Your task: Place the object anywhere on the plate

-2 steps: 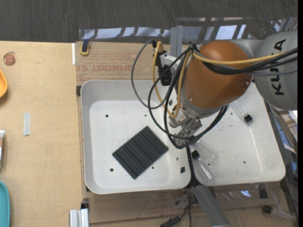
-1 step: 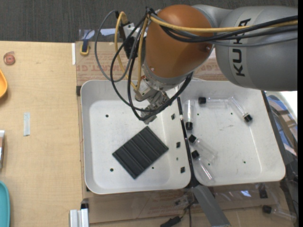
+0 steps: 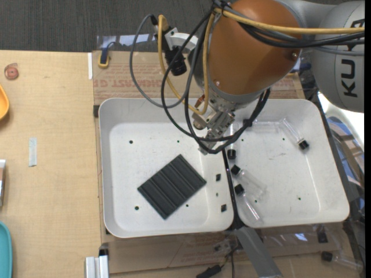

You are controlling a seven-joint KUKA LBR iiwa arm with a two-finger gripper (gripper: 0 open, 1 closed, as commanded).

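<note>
- Far left: pale wooden benchtop (image 3: 52,126), light grain; small reddish round mark (image 3: 11,72) near the top left corner, orange curved edge (image 3: 3,106) cut off at the left border, short grey strip (image 3: 32,152) lying flat mid-board, teal rim (image 3: 4,251) cut off at bottom left.
- Beyond the bench, along the top: dark grey carpeted floor (image 3: 87,7).
- Under and behind the bins: brown cardboard sheet (image 3: 139,80) with red mirrored print, plus a yellow-handled clamp (image 3: 104,57) at its left corner.
- Left of centre: shallow white left-hand bin (image 3: 116,155), rounded corners, a few small dark dots on its floor.
- In that bin, toward the lower middle: dark ribbed rectangular plate (image 3: 172,186), lying flat, turned on a diagonal, apart from the walls.
- Centre, over the seam between the two bins: metal two-finger gripper (image 3: 211,133) hanging from the big orange dome of the grey robot arm (image 3: 249,45), with looped black and yellow cables (image 3: 168,86) to its left; jaws too small and cluttered to read, cannot tell whether open, closed or gripping anything.
- Along the seam: small black clips (image 3: 235,169) on the bin rims.
- Right: shallow white right-hand bin (image 3: 290,172).
- In it, near the top right: clear plastic object with a black end (image 3: 294,135), lying on the floor, well apart from the plate.
- Lower left of the same bin: second clear plastic piece (image 3: 250,190), near the seam; outline faint.
</note>
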